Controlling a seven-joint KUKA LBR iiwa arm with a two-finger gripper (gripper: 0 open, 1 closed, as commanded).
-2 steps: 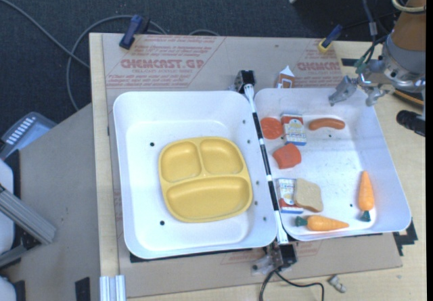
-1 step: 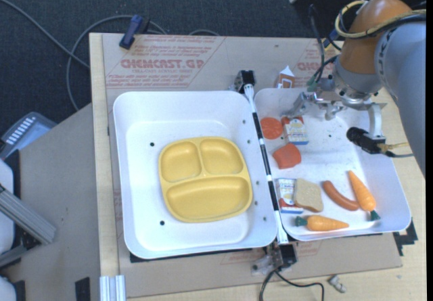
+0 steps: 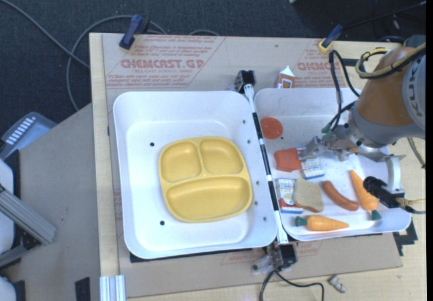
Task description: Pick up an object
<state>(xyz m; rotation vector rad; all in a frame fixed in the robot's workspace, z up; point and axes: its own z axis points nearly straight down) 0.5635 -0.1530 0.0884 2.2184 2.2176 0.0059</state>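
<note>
Camera view from above the desk [image 3: 203, 63]: a yellow tray [image 3: 204, 179] sits alone in the left bin [image 3: 135, 117], while toy foods crowd the right bin [image 3: 298, 100], where the arm [image 3: 389, 97] reaches in from the right. Its claw [image 3: 318, 149] is low over the bin floor, just above a red block [image 3: 287, 159] and a small packet [image 3: 312, 170], apparently lined up for a grab there. Whether the claw is open or closed cannot be told at this angle, and nothing is visibly held. Within reach lie a sausage [image 3: 339, 196], two carrots [image 3: 323, 224], one beside the sausage [image 3: 363, 191], a bread slice [image 3: 309, 195] and an orange disc [image 3: 272, 128] nearer the far wall. Tight packing along the near wall could make a clean pick awkward.
</note>
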